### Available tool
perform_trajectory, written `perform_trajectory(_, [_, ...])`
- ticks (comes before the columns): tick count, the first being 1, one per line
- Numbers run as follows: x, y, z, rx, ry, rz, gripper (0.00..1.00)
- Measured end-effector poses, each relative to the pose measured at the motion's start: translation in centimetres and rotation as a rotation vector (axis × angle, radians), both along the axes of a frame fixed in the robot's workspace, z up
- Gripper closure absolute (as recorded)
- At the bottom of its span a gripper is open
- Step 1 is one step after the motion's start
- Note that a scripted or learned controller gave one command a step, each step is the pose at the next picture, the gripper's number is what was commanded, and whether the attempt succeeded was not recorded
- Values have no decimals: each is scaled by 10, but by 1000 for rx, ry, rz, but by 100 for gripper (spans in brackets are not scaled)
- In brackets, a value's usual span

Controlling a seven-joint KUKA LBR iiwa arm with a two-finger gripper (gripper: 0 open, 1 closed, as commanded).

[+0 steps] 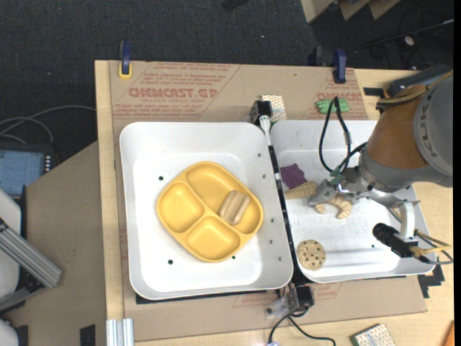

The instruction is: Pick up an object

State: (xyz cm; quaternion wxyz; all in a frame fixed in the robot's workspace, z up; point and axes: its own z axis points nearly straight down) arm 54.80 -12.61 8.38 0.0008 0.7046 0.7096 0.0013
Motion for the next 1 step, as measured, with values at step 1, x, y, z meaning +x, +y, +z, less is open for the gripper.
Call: perform_trajectory(1, [24,74,108,1,-10,2,100])
